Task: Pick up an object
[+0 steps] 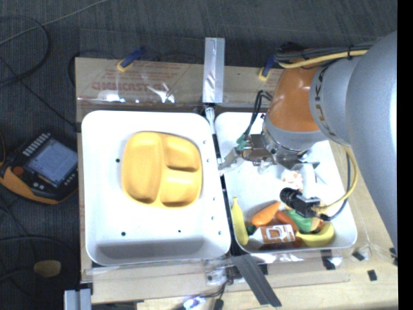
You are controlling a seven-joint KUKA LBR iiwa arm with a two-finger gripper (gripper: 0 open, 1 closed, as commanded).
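Note:
My gripper (268, 155) hangs over the upper half of the right bin (345, 202), under the orange band of the wrist. Below it, along the bin's front wall, lies a cluster of small items: a slim yellow piece (239, 222) at the left, an orange carrot (265, 214), a brown packet (277, 234), a green item (304, 224) and a yellow banana (317, 238). A small white and red item (292, 176) lies just below the wrist. The gripper stands above and apart from the cluster.
The left bin (103, 225) holds a yellow divided plate (161, 168) near its middle. A ridge where the two bin walls meet (219, 186) separates the bins. The grey arm covers the right bin's far right side. A handheld controller (42, 166) lies on the floor at the left.

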